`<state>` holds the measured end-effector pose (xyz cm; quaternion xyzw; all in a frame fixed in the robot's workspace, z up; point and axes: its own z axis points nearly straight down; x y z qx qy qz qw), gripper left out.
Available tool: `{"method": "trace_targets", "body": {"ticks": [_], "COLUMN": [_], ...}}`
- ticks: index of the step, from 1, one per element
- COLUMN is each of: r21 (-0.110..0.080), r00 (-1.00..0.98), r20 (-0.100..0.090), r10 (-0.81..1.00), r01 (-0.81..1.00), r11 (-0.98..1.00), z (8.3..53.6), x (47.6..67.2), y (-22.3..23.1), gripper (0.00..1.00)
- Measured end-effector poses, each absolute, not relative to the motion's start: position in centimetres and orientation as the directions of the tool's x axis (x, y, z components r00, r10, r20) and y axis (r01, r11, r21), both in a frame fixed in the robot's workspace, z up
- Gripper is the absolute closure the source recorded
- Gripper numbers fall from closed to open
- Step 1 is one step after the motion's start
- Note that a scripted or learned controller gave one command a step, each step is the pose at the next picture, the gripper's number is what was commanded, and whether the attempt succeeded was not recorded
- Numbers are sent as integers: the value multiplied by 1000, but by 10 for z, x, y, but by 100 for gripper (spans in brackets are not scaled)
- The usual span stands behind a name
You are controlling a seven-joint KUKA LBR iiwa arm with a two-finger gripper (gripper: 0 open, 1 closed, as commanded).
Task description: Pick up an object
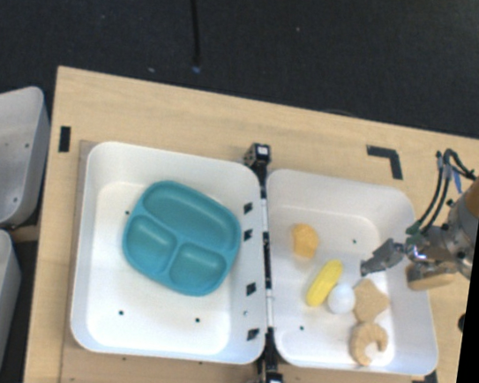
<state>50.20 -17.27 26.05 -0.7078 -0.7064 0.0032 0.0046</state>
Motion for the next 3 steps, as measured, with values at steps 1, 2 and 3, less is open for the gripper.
{"method": "trace_targets", "body": {"ticks": [1,2,3], "r21": [1,-4,-5], "r00": [-1,1,2], "r20": [-1,-1,0], "r10": [1000,1000,1000], "r01": [1000,1000,1000], "r11": [1,-1,-2], "z": [267,205,146], "x": [504,508,498], "y": [-172,-177,-175], "gripper": [0,0,0]}}
